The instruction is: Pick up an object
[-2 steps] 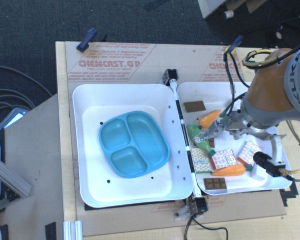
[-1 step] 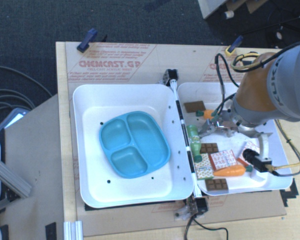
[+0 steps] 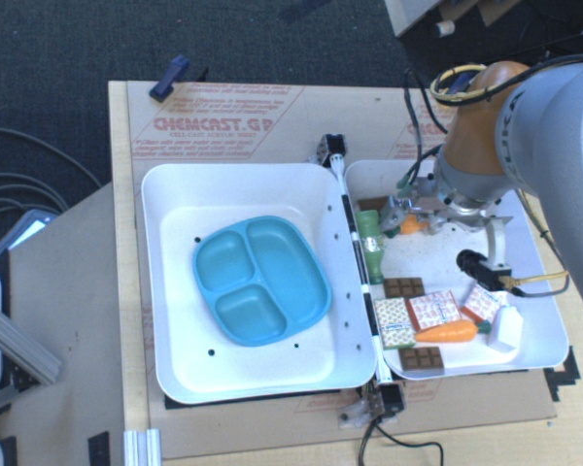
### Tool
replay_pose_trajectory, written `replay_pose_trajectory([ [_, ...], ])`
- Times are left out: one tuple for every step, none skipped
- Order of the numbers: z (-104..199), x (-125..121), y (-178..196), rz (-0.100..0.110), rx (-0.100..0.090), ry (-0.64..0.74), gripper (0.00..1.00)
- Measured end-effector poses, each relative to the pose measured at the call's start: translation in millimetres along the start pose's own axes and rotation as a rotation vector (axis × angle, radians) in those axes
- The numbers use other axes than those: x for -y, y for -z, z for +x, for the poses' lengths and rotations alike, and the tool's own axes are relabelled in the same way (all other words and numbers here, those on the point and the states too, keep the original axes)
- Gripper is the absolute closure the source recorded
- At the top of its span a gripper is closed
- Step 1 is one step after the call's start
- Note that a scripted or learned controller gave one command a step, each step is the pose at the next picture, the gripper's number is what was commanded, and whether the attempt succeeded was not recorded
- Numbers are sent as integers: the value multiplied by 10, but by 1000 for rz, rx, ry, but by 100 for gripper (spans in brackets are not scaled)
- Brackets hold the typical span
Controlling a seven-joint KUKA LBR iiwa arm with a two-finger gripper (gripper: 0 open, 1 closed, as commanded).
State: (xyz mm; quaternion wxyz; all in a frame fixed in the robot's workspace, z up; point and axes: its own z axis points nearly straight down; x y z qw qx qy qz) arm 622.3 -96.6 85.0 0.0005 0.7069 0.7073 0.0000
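The grey arm with its orange band (image 3: 476, 115) reaches in from the right and hangs over the back of the right bin (image 3: 549, 343). Its gripper (image 3: 408, 214) points down at the bin's back left part. A small orange piece (image 3: 408, 227) lies right under or at the gripper; I cannot tell whether it is held. A green bottle (image 3: 369, 243) lies just left of the gripper along the bin's left wall.
The right bin's front holds a carrot (image 3: 447, 333), two chocolate bars (image 3: 403, 286) (image 3: 423, 359), patterned boxes (image 3: 432, 309) and a white block (image 3: 506, 328). A blue divided plate (image 3: 262, 280) lies in the left bin (image 3: 165, 202). A black cable end (image 3: 478, 266) hangs from the arm.
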Motion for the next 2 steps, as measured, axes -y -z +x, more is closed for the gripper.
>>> replay_pose_trajectory([
  [0, 5, 95, 2, 0, 0, 100],
  [811, 140, 1000, 0, -2, 0, 100],
])
